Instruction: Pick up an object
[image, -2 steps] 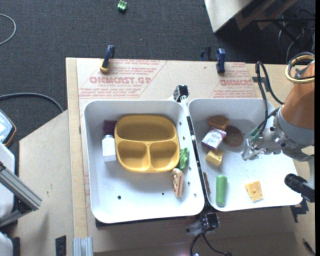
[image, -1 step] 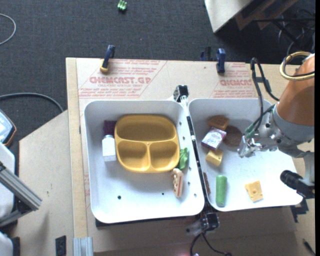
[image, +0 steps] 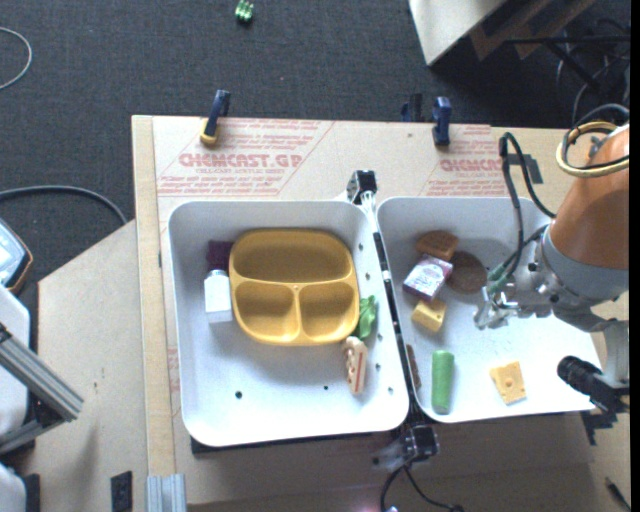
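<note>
My gripper (image: 487, 310) hangs over the middle of the right bin (image: 470, 212), reaching in from the right. Nothing shows between its fingertips. Left of it lie a yellow block (image: 428, 316) and a pink-and-white packet (image: 428, 277). A brown bun (image: 437, 243) and a dark brown disc (image: 466, 271) sit further back. A green cucumber-like stick (image: 441, 380) lies near the front edge, and a yellow cheese wedge (image: 508, 383) rests front right, below the gripper.
The left bin (image: 190, 350) holds a yellow divided plate (image: 294, 286), a small white bottle (image: 217, 295), a dark purple item (image: 219, 253), a green piece (image: 367, 316) and a hot-dog toy (image: 355, 364). Cables (image: 517, 180) run over the right bin's back.
</note>
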